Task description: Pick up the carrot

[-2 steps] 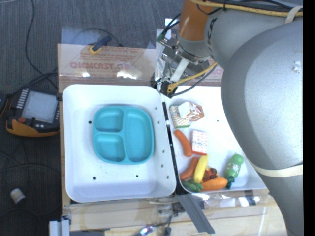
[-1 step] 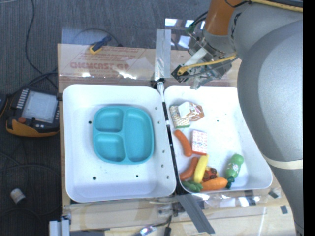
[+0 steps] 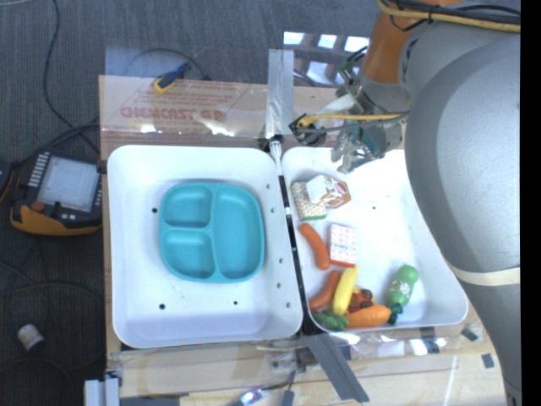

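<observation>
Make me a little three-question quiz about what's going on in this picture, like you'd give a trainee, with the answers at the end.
1. True or false: the turquoise divided plate lies in the left bin.
2. Where does the carrot lie? A) on the plate B) near the front edge of the right bin, beside the yellow banana C) on the floor
3. Fill in: the gripper hangs over the ____ end of the right bin, well away from the carrot.

Key
1. True.
2. B. The carrot lies among the toy foods at the near end, with a green bottle just to its right.
3. Far. It holds nothing.
</observation>
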`<state>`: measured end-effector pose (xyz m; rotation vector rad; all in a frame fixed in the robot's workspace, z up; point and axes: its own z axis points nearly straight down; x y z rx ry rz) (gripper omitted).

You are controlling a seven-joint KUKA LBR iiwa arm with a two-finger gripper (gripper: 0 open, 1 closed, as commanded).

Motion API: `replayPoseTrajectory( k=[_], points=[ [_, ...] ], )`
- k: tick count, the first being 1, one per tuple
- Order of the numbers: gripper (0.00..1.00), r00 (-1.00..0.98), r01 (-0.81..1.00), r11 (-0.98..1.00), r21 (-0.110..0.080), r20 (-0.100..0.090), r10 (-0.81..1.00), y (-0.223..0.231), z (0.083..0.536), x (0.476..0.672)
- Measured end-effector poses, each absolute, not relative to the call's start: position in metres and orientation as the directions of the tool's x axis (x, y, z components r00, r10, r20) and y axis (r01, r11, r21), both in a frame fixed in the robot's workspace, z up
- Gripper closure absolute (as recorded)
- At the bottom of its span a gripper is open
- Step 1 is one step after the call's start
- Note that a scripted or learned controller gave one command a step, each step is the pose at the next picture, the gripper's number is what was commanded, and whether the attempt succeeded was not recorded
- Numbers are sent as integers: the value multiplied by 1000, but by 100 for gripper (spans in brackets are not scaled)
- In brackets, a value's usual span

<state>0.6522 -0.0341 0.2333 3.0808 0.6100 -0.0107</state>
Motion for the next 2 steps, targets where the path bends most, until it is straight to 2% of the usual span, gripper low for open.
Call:
replayPoseTrajectory(
  k=[1,2],
  points=[
    [100,979,206,-979,-2,-5,206,-27,256,653],
    [100,976,216,-976,4,-7,216,-40,243,585]
  ],
)
